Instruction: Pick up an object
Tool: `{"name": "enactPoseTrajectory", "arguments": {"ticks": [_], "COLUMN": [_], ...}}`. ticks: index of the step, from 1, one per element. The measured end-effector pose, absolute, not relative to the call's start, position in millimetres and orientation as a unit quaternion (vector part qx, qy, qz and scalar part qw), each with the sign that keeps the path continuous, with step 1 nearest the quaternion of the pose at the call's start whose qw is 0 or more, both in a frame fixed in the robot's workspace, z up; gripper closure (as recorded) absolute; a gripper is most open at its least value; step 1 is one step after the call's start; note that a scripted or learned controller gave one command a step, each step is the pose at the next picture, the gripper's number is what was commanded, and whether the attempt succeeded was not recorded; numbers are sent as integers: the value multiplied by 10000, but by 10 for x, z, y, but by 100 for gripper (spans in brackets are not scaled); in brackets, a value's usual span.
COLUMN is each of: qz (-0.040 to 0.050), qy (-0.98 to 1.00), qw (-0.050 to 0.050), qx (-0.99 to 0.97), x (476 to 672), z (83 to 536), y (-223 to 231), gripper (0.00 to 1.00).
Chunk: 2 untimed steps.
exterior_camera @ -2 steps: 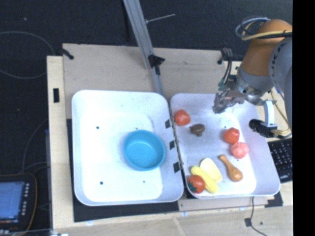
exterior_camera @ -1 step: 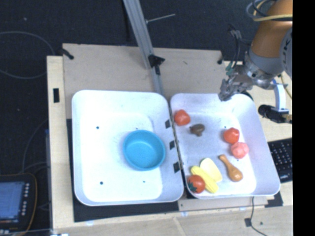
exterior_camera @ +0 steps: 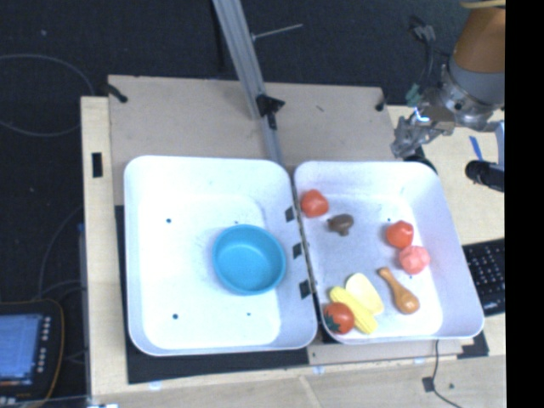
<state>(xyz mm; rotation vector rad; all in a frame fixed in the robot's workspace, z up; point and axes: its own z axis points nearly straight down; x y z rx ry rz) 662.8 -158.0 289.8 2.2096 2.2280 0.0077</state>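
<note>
A red tomato point(exterior_camera: 339, 317) is lying at the near edge of the right bin point(exterior_camera: 442, 202), touching a yellow corn piece point(exterior_camera: 351, 308) and a pale yellow slab point(exterior_camera: 366, 293) just beside it. An orange-brown drumstick point(exterior_camera: 399, 291) is resting to their right. Farther back, a pink ball point(exterior_camera: 414, 259) is sitting against a red ball point(exterior_camera: 399, 234), a small brown lump point(exterior_camera: 341, 223) is lying near the middle, and another red fruit point(exterior_camera: 314, 203) is sitting close to the divider. In the left bin point(exterior_camera: 153, 194) a blue bowl point(exterior_camera: 248, 258) is sitting alone. The gripper point(exterior_camera: 408, 138) is hanging above the right bin's far right corner, apart from every object, gripping nothing; whether it is released or clenched I cannot tell. The arm point(exterior_camera: 478, 49) is reaching in from the upper right.
</note>
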Motion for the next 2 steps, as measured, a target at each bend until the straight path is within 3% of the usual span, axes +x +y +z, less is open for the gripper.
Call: {"name": "enactPoseTrajectory", "arguments": {"ticks": [2], "qz": [-2], "qy": [7099], "qw": [-12], "qx": [7043], "x": [6306], "z": [2697], "y": [-550], "gripper": [100]}}
